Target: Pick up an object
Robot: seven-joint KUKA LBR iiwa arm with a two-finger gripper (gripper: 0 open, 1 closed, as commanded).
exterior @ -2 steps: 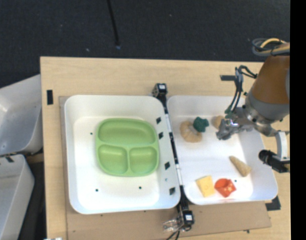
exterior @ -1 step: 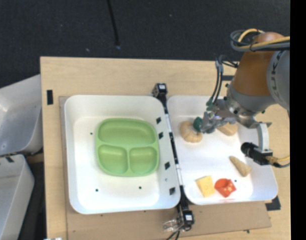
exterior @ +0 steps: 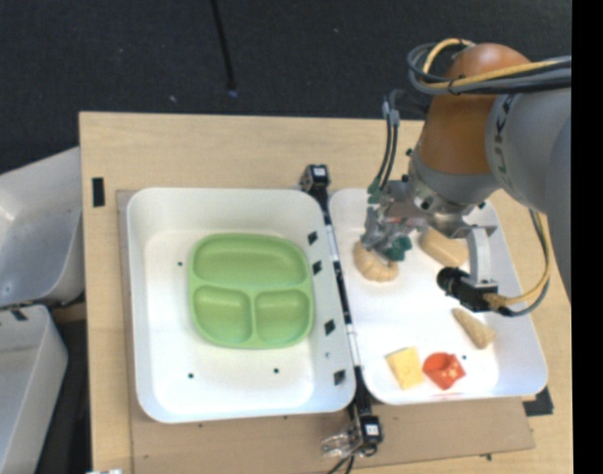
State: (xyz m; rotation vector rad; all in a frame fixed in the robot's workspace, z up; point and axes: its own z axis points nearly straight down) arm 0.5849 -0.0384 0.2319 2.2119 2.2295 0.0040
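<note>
The beige pastry-like piece [exterior: 377,266] lies in the right bin [exterior: 523,358], in its upper left part near the wall shared with the left bin [exterior: 143,294], and the gripper [exterior: 385,237] hangs right above it, its tip at or just over the piece's top edge. Whether the fingers are wide, narrow or closed on anything I cannot tell; they are a dark tangle against the wrist. The step in hand looks like the final descent onto a chosen object, with nothing lifted yet. The next move calls for a straight drop so the fingers straddle the piece across its short side, then a close and a vertical lift. The piece is a rounded lump with its long axis running roughly left to right in the view, slightly curved, with no clear pointing end. Farther off in the same bin lie a yellow block [exterior: 404,366], a red object [exterior: 443,370] and a tan wedge [exterior: 474,329]; a green divided plate [exterior: 250,289] sits in the left bin on the worktop [exterior: 104,146].
</note>
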